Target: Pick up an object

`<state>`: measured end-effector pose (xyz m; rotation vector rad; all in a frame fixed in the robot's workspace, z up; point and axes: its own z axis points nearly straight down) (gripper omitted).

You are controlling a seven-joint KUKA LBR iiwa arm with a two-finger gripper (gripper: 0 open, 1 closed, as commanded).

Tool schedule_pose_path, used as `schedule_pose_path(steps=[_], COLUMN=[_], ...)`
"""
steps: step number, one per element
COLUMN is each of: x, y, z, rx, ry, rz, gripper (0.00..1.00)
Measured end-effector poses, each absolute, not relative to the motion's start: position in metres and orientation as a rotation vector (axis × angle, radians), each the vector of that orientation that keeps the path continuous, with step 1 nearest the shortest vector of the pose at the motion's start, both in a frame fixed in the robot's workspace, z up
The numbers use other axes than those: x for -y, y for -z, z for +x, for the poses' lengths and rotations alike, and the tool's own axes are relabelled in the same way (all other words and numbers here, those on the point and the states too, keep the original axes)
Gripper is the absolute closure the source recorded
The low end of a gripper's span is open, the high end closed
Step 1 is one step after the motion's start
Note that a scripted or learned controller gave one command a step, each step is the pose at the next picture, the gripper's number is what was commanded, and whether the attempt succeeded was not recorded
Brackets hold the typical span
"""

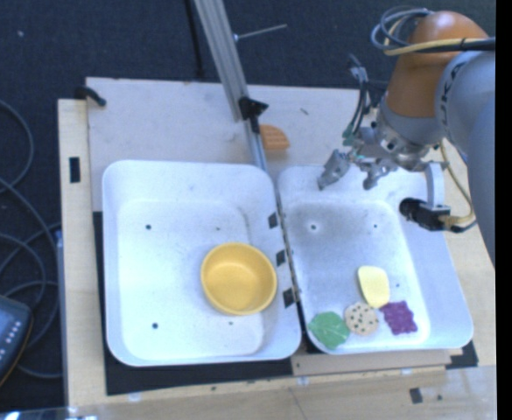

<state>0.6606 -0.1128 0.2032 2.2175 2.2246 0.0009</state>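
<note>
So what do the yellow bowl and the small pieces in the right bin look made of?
Yellow bowl: probably plastic, smooth, matte, uniform color. Green piece, cookie, purple piece, pale yellow piece: likely molded plastic or rubber toy food; too small to tell.

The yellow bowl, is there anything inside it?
The yellow bowl in the left bin looks empty: just its smooth yellow inside shows. What lies under the bowl is covered, so that cannot be seen.
</note>
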Motion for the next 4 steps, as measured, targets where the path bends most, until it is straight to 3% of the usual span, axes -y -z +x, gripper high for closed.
schedule_pose_path(steps=[1, 3, 4], x=[0.113, 0.126, 0.127], y=[-0.203, -0.103, -0.119], z=[0.661, 0.659, 0.661], rx=[-2.225, -2.219, -2.214], ry=[0.000, 0.008, -0.001], rz=[2.217, 2.225, 2.222], gripper=[0.00, 0.00, 1.00])
